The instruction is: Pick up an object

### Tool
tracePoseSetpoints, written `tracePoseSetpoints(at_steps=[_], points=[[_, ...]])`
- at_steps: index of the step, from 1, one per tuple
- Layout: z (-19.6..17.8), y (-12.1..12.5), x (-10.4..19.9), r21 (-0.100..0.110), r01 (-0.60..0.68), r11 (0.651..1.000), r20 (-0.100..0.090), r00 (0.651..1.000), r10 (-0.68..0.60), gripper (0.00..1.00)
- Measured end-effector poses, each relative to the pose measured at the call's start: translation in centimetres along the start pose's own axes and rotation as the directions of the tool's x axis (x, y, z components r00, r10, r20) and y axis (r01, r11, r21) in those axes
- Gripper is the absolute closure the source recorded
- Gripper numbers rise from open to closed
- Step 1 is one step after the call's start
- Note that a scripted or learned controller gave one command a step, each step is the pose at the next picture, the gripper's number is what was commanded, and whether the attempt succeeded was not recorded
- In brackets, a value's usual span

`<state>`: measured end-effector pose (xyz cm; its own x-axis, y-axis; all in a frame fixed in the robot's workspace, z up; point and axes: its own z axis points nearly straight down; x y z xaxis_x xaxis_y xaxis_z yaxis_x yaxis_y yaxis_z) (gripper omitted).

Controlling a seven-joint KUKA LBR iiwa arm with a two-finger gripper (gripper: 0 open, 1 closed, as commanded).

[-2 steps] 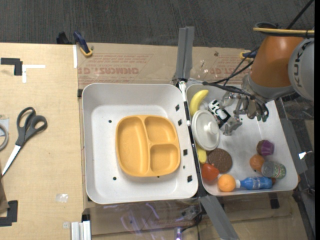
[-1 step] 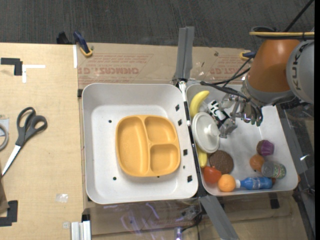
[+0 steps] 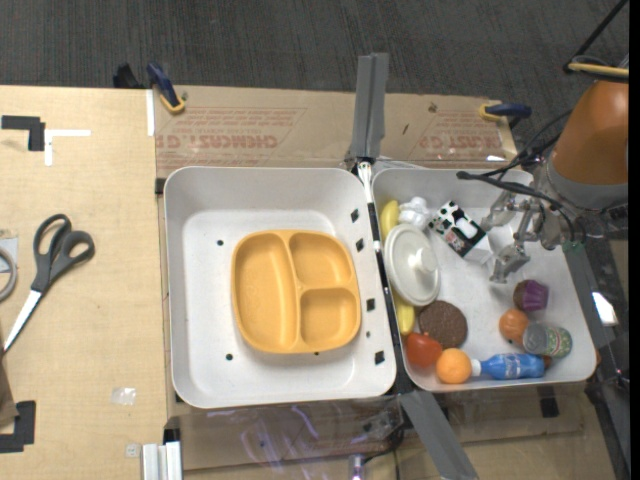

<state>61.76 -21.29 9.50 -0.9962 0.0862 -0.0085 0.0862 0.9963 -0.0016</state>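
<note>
A grey robot arm w/ an orange band reaches in from the right over the right bin (image 3: 583, 318), its gripper (image 3: 512, 256) hanging above the bin's upper middle, fingers apart w/ nothing seen between them. No object is lifted yet; the pick looks to be at the approach stage. Nearest candidate is a small black-and-white toy (image 3: 455, 228), lying just to the left of the gripper and slightly farther back, its long axis running on a diagonal from upper left to lower right; that offset is what the coming move would seem to turn on, since the fingers would need to shift left and straddle the toy across its narrow side. A purple piece (image 3: 531, 294) sits just in front of the gripper toward the bin's right wall, w/ a small orange ball (image 3: 513, 324) and a tin can (image 3: 547, 341) beyond it. Along the bin's left side lie a white lid (image 3: 414, 264), a banana (image 3: 389, 215) partly under it, and a brown disc (image 3: 442, 323); at the front edge are a tomato (image 3: 423, 350), an orange (image 3: 453, 365) and a blue bottle (image 3: 511, 366) on its side. The left bin (image 3: 190, 288) holds a yellow divided plate (image 3: 296, 290). Scissors (image 3: 45, 268) rest on the bench, well apart from both bins.
</note>
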Motion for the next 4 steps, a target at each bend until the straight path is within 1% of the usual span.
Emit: tracePoseSetpoints(at_steps=[1, 2, 3, 4], points=[[0.2, 3.7, 12.8, -0.001, -0.151, 0.989, -0.006, 0.989, 0.151, 0.0], [-0.8, 3.8, 12.6, 0.0, -0.148, 0.989, -0.002, 0.989, 0.148, 1.0], [-12.4, -1.8, 9.7, -0.002, 0.056, 0.998, -0.007, 0.998, -0.056, 1.0], [0.2, 1.7, 14.1, 0.0, -0.284, 0.959, -0.007, 0.959, 0.284, 1.0]])
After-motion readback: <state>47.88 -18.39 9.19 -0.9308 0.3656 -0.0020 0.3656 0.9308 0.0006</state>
